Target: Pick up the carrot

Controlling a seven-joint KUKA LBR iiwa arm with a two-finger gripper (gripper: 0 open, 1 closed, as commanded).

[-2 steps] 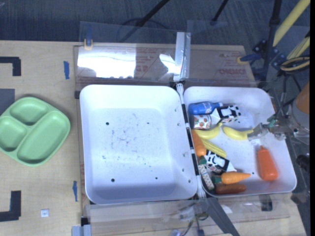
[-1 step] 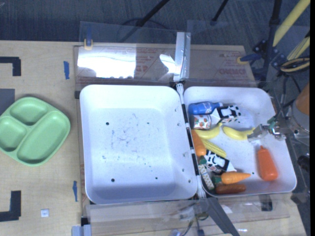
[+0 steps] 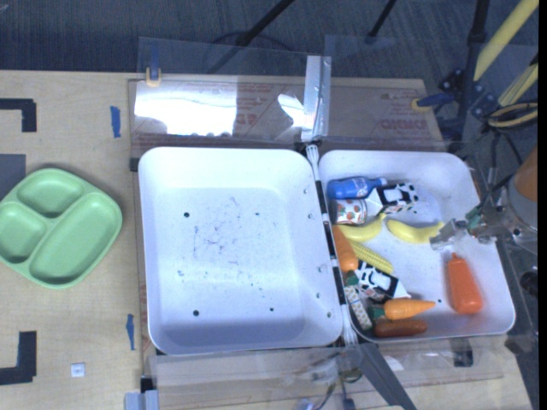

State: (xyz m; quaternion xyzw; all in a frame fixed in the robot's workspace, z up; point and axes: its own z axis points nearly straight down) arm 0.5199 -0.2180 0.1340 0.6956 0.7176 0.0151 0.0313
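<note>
camera view, going left to right: i see a green three-compartment plastic plate (image 3: 56,226) on the bench, then the left shallow white bin (image 3: 231,246). the right shallow white bin (image 3: 487,310) holds a blue-capped bottle (image 3: 355,187), a yellow toy banana (image 3: 414,230) and the orange toy carrot (image 3: 408,308), lying near its front wall. the two-finger gripper (image 3: 449,231) hovers at the right side, far from the carrot; i cannot tell whether it is parted or closed.

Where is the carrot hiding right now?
In the camera view, the carrot lies near the front edge of the right bin, on top of a dark red thing and left of the orange bottle.
</note>
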